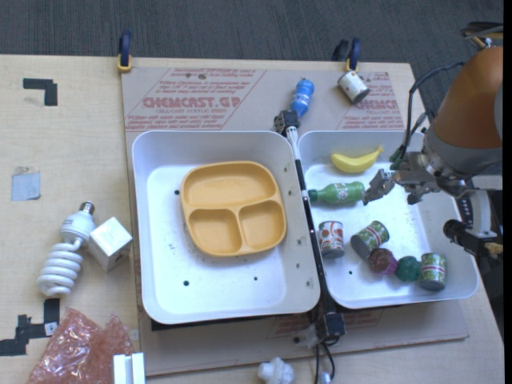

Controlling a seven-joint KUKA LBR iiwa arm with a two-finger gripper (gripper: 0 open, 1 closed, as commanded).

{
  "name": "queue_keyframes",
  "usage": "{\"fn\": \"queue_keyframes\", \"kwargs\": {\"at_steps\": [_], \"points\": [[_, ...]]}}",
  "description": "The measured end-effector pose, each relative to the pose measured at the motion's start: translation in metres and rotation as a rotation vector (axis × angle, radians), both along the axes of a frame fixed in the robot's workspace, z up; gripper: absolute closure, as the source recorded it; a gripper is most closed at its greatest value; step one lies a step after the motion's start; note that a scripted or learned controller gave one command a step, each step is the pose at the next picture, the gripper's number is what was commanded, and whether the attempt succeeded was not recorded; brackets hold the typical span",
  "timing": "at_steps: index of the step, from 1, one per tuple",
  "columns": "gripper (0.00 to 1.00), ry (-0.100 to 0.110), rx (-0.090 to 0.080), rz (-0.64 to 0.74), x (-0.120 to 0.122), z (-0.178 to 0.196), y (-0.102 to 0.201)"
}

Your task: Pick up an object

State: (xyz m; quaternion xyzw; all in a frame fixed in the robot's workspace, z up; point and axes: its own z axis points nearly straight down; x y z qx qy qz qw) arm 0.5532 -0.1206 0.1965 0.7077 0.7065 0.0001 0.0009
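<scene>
A single fixed camera sits above the counter point(72, 134), looking down at a slant from moderate distance. Both white bins point(152, 278) fill mid-frame; the arm point(472, 110) enters right of them.

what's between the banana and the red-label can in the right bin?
In the camera view, the green bottle lies on its side between the banana and the red-label can. Bare bin floor separates it from both.

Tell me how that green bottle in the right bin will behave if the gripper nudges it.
The green bottle lies on its side, so it will probably roll. It looks like smooth plastic, likely light and slippery. The banana beside it may get bumped.
</scene>
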Motion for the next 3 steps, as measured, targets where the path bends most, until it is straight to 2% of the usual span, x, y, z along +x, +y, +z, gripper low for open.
{"fn": "queue_keyframes", "kwargs": {"at_steps": [1, 2, 3], "points": [[0.0, -0.013, 0.002, 0.002, 0.046, -0.088, 0.013], [0.0, 0.0, 0.001, 0.001, 0.012, -0.104, -0.072], [1.0, -0.002, -0.001, -0.001, 0.013, -0.094, -0.073]]}}
